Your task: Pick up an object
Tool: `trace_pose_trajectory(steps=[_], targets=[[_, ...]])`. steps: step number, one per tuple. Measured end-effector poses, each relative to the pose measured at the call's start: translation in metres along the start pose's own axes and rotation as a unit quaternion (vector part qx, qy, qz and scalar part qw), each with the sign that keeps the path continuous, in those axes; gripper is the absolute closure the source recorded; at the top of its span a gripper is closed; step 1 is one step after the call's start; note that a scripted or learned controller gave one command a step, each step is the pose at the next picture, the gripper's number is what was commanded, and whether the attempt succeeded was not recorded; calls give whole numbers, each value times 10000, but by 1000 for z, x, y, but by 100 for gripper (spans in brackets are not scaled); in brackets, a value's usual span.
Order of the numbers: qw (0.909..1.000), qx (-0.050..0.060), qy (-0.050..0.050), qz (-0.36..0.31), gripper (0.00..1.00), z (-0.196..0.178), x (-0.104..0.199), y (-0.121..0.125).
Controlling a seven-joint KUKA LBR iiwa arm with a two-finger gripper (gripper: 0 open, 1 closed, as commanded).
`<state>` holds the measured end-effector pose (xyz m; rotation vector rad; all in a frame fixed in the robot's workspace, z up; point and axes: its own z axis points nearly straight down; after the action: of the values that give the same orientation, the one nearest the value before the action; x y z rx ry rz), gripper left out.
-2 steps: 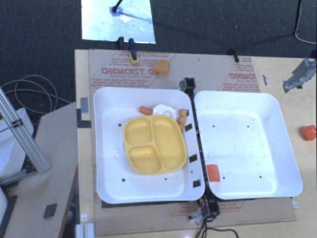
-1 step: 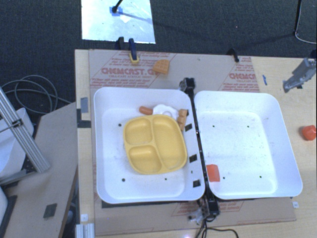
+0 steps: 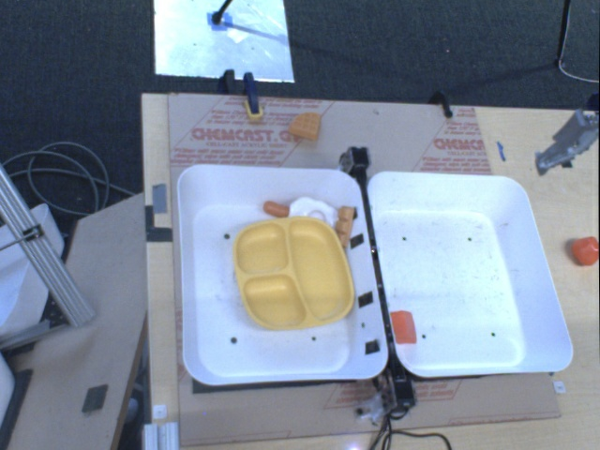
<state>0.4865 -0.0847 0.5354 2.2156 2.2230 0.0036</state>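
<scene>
Two shallow white bins sit side by side on the bench, the left bin (image 3: 202,251) in the middle of the frame and the right bin (image 3: 525,251) toward the right. In the left bin lies a yellow divided plate (image 3: 292,272) with three compartments, tilted a little in the picture. Just above the plate, toward the bin's upper wall, an orange sausage-shaped piece (image 3: 277,209) lies beside a small white object (image 3: 312,208) whose lower part the plate hides; a tan piece (image 3: 345,223) stands near the bin's right wall, just right of that white object. In the right bin a red-orange block (image 3: 403,326) rests at the lower left corner, close to the divider between the bins. Outside the bins, a waffle-like tan piece (image 3: 305,126) lies on the bench above the left bin, and a small red object (image 3: 584,250) sits on the bench at the right edge of the frame. The gripper (image 3: 562,148) appears at the upper right edge, above and to the right of the right bin, well apart from every object; it is too small and blurred to tell whether it is released or clenched
</scene>
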Motion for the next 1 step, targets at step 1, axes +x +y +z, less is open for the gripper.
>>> trace_pose_trajectory(steps=[1], targets=[[10000,0,0,0,0,0,0,0]])
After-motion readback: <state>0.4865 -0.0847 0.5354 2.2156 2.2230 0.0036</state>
